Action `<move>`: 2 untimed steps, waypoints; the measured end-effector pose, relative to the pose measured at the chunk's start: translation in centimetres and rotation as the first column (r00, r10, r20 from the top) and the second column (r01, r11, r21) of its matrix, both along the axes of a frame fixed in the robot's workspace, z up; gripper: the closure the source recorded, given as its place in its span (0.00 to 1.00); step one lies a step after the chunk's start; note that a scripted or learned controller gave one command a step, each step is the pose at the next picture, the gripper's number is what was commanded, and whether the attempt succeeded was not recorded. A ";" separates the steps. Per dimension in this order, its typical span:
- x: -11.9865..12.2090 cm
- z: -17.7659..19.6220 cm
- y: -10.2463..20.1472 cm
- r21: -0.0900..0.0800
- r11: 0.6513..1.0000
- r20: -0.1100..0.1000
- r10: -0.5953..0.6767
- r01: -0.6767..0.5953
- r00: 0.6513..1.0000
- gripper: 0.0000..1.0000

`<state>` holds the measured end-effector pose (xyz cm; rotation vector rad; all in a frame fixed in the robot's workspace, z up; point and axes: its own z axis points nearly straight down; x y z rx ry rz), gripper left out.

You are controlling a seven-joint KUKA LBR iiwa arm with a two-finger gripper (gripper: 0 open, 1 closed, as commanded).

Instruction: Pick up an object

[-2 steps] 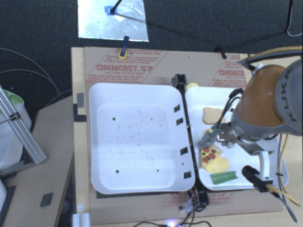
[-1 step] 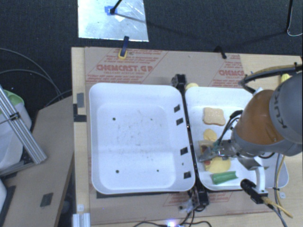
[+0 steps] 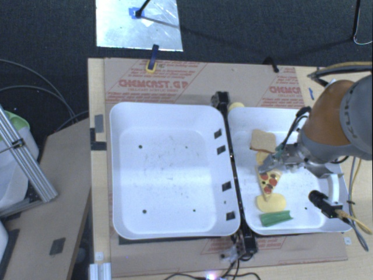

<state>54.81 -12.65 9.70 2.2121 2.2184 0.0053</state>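
So there's just 1 camera on me, fixed up above the bench (image 3: pixel 175 77) and tilted down at a slant. It sits far enough back to fit both white bins, the left bin (image 3: pixel 169 171) and the right bin (image 3: pixel 303 217), plus some dark floor beyond the far edge. My arm (image 3: pixel 341 121) comes in from its right side.

We're looking at a robotics lab here: a grey arm (image 3: pixel 341 121) leans over two white bins (image 3: pixel 169 168) on a cardboard-covered bench (image 3: pixel 192 80) (cables (image 3: pixel 35 92) trail over dark carpet), aluminium framing (image 3: pixel 23 162) at left.
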 end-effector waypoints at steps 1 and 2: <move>-2.5 -1.4 4.2 0.006 1.000 -0.010 0.002 -0.002 1.000 0.00; -2.3 -0.2 4.0 0.004 1.000 -0.005 0.001 -0.001 1.000 1.00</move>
